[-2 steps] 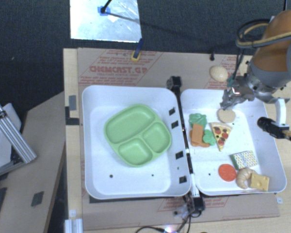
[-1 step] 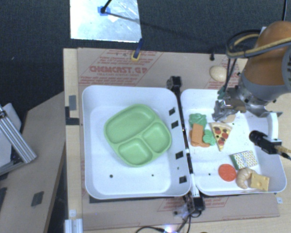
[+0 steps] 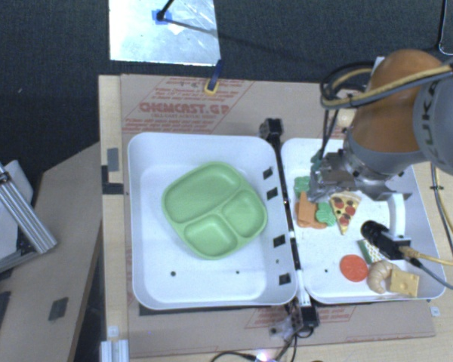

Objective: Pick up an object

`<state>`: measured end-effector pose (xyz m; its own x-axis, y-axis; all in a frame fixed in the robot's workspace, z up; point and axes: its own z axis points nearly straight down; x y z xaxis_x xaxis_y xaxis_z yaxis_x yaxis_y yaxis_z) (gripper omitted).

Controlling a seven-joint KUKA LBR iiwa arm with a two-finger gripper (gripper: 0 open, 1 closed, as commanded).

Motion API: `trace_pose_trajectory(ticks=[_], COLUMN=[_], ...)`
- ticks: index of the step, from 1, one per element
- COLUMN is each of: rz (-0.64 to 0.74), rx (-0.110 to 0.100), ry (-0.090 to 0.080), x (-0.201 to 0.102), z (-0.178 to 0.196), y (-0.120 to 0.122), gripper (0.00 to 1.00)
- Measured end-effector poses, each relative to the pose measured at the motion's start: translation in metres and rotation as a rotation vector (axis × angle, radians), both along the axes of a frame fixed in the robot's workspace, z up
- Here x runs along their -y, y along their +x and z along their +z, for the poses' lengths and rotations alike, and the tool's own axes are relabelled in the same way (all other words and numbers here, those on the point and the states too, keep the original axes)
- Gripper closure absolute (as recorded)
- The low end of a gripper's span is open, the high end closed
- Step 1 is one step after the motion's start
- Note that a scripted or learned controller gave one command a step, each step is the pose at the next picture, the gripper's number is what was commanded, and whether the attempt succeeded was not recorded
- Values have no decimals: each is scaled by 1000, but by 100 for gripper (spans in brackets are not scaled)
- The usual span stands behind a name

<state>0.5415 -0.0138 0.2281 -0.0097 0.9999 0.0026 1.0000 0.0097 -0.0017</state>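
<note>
Where claw (image 3: 322,181) hangs over right bin (image 3: 419,202), we cannot tell its state; beneath lie flat pizza wedge (image 3: 345,208), round red disc (image 3: 354,268); left bin (image 3: 147,202) holds glossy green divided plate (image 3: 214,210).

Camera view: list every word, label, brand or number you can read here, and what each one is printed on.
"CHEMCAST": red print on the brown board behind the bins; the characters after it look like "GP", not certain.
Smaller red lines above and below it: too blurred to read.
Red print on the board's front edge: too blurred to read.
"KUKA" lettering on the arm: partly cut off, unclear.
</note>
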Motion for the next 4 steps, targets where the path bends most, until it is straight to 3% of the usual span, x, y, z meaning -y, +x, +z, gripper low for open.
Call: trace_pose_trajectory(ticks=[1, 2, 3, 4], rz=[-2, -3, -2, -5], rx=[-1, 0, 4, 5], ry=[-1, -2, -2, -2], x=[-29, -45, -51, -49], z=[-10, -12, -10, 7], y=[-41, -56, -42, -49], gripper=[100, 100, 100, 100])
